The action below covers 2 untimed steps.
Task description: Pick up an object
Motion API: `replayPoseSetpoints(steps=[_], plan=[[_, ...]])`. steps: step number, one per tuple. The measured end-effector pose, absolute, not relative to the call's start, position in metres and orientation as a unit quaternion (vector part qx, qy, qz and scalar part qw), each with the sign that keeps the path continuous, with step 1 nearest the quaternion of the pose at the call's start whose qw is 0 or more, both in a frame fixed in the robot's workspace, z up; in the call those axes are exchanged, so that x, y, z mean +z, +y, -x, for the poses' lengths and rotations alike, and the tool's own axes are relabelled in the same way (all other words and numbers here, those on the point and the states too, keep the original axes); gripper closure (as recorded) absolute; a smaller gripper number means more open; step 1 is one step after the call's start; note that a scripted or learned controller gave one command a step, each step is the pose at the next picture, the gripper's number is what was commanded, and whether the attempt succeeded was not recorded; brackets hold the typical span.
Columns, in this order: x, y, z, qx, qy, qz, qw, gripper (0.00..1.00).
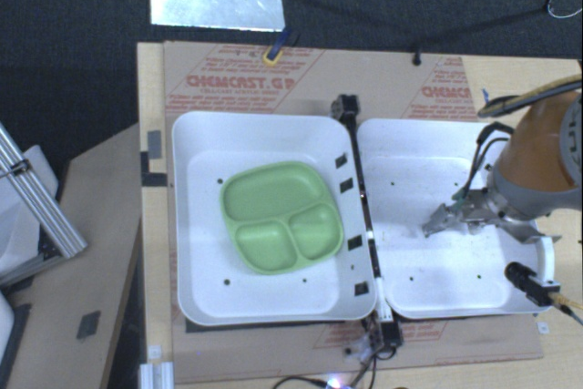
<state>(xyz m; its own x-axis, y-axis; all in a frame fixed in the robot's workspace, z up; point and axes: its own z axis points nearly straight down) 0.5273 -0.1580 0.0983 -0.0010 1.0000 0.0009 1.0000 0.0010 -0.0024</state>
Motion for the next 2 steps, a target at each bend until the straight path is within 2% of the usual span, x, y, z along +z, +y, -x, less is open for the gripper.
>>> replayPoseSetpoints(steps=[1, 2], plan=[[0.084, -0.158, -0.528, 0.0000, -0.707, 0.707, 0.000, 0.00], [0.095, -0.158, -0.529, -0.0008, -0.707, 0.707, -0.001, 1.00]])
